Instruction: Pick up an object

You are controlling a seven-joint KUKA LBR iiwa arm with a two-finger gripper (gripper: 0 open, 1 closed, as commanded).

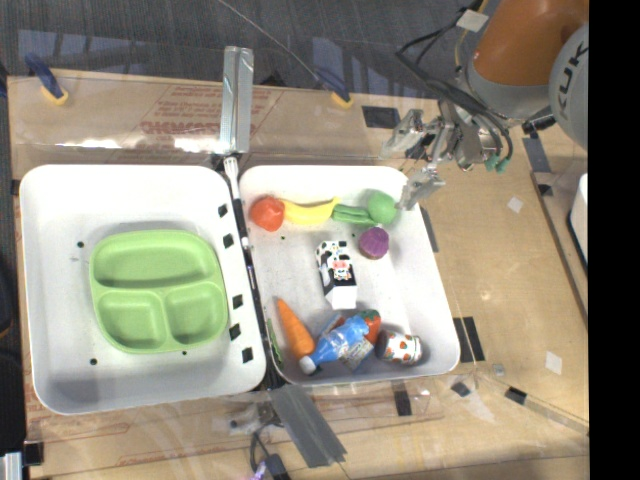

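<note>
The end effector (425, 183) hangs over the green toy (379, 206), apparently empty; opening unclear. Light, smooth plastic: grip its round middle.

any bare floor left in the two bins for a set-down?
Left white bin: margin around the green divided plate. Right white bin: a strip between the cow-print carton and its right wall. Crowded along the back row with the yellow banana and around the blue bottle.

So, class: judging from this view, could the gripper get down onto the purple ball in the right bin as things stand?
Probably yes. The gripper hangs at the right bin's far right rim, close to the purple ball. Nothing lies on top of the ball, though the green toy sits close beside it and could crowd the fingers.
</note>
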